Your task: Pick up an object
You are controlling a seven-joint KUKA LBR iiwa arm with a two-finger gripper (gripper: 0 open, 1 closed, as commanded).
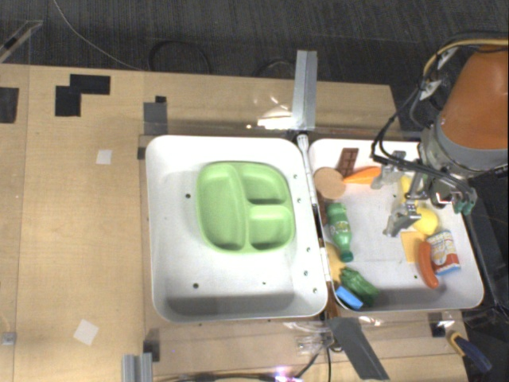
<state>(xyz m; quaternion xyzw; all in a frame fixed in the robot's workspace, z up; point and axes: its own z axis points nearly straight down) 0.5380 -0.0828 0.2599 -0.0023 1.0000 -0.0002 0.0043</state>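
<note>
My gripper [402,219] hangs over the middle of the right bin [374,249], its two silver fingers open with only white bin floor showing between them. Just to its right lie a yellow fruit [428,220] and an orange cheese slice [410,247]. A red sausage [428,266] and a small red-and-white can [446,251] sit at the bin's right side. A green bottle [339,229] lies along the left wall. At the back are a tan round piece [329,183], a carrot [363,175] and a brown chocolate bar [347,161].
A green pickle-like piece [358,282] and a blue item [347,297] rest in the right bin's front left corner. The left bin [171,277] holds a green divided plate [242,206]. A metal post [305,90] stands behind the divider between the bins.
</note>
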